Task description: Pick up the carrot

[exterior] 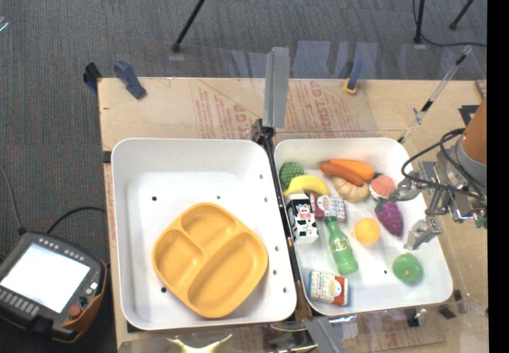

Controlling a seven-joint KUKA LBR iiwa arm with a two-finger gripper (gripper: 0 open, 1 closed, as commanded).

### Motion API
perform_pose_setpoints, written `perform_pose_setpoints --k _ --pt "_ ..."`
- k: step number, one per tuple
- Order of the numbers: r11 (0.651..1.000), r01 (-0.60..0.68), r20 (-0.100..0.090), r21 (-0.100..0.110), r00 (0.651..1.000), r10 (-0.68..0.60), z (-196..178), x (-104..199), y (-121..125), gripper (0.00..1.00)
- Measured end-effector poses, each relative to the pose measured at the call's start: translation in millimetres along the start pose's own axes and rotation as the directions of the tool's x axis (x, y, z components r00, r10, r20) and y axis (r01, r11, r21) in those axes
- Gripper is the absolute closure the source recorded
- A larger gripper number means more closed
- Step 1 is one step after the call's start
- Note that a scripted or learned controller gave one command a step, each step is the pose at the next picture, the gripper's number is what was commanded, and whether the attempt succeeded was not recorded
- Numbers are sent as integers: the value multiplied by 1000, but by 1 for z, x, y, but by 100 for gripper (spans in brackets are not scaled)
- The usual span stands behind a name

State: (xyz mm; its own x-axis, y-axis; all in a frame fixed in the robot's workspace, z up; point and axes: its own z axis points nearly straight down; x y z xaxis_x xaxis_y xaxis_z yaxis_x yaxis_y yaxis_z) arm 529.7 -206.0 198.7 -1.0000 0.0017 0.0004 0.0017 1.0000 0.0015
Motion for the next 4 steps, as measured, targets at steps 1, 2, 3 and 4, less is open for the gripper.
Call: perform_pose_setpoints --k 1,2,3,4 --pt "997 70 -11 -6 997 -71 115 -56 25 0" --pt "999 51 3 -1 999 -51 110 -59 76 0" --pt "999 54 6 0 999 -54 100 -61 78 100" --pt "966 260 11 6 966 -260 -46 -20 68 100"
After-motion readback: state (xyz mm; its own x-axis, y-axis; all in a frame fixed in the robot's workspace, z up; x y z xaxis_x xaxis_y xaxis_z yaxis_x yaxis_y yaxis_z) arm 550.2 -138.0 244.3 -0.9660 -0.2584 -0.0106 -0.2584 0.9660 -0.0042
